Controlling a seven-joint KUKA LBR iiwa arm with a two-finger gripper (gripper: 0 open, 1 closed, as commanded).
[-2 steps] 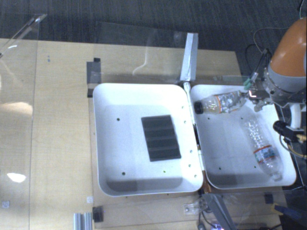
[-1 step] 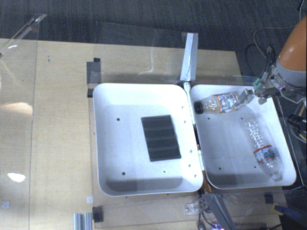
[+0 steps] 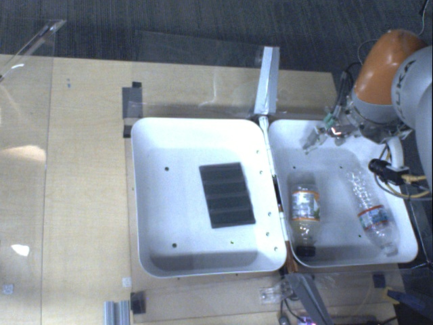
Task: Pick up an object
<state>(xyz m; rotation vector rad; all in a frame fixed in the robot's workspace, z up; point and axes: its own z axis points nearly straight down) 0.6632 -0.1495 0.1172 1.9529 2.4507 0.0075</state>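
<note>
My gripper [image 3: 313,139] hovers over the far left corner of the right bin [image 3: 406,257], at the end of the grey arm with its orange band [image 3: 382,66]. Nothing is visibly held in it. In the same bin lies a clear bottle with a yellowish label and a dark cap [image 3: 305,215], near the left wall, below the gripper and apart from it. A second clear, crumpled bottle with a red and blue label [image 3: 369,210] rests toward the right wall. A black ridged rectangular pad [image 3: 226,194] lies flat in the middle of the left bin [image 3: 203,122].
A metal post [image 3: 266,80] stands behind the seam between the two bins. Black cables [image 3: 396,175] hang from the arm over the right bin's right edge. Bare wooden bench [image 3: 67,181] spreads to the left.
</note>
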